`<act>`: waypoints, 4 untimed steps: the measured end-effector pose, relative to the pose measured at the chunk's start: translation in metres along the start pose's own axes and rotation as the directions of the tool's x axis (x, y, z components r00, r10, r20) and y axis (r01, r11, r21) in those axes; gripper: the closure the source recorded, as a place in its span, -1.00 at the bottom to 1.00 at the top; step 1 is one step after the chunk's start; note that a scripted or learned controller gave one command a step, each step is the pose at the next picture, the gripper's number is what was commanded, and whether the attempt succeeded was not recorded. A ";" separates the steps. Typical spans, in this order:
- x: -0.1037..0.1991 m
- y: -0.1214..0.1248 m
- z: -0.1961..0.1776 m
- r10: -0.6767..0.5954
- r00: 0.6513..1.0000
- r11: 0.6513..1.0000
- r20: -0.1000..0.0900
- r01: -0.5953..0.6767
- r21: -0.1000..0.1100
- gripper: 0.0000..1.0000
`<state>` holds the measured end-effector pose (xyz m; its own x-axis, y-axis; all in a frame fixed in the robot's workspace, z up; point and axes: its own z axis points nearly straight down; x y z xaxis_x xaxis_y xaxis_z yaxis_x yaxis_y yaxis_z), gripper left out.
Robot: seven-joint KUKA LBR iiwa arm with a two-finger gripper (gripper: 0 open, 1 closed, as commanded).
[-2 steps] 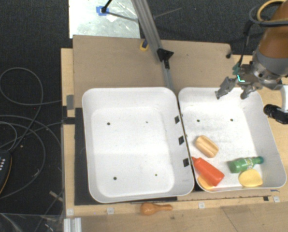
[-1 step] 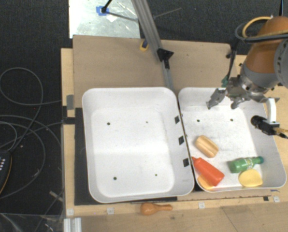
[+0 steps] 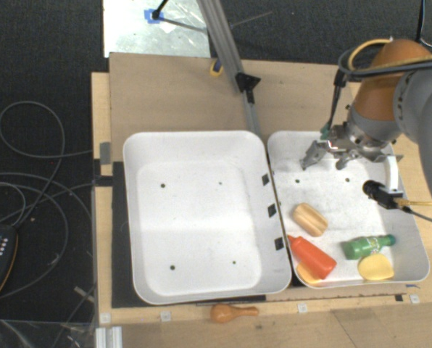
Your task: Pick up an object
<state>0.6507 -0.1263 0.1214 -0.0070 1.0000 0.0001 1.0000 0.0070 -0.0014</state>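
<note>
The right bin [image 3: 419, 263] holds a tan bread roll [image 3: 310, 219], an orange-red carrot-like piece [image 3: 314, 258], a green bottle [image 3: 367, 246] lying on its side and a yellow lemon-like piece [image 3: 376, 267]. My gripper [image 3: 325, 158] hangs over the back of that bin, well above and behind the roll. Its two grey fingers [image 3: 310, 156] are spread apart with nothing between them.
The left bin [image 3: 140, 151] sits beside the right one. A small tan pear-shaped toy [image 3: 229, 312] lies on the bench in front of the bins. A slanted metal pole [image 3: 227, 42] stands behind them. Cables and a handheld unit lie on the floor at left.
</note>
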 end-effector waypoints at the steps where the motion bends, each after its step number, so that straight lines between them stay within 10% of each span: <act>1: 0.001 0.000 0.032 0.000 1.000 1.000 0.000 0.000 0.000 -1.00; 2: 0.000 0.002 0.018 -0.003 1.000 1.000 0.001 0.003 -0.006 1.00; 4: -0.005 0.013 -0.073 0.001 1.000 1.000 0.002 -0.001 -0.009 1.00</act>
<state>0.6634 -0.1317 0.1947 -0.0058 1.0000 -0.0017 1.0000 0.0058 0.0078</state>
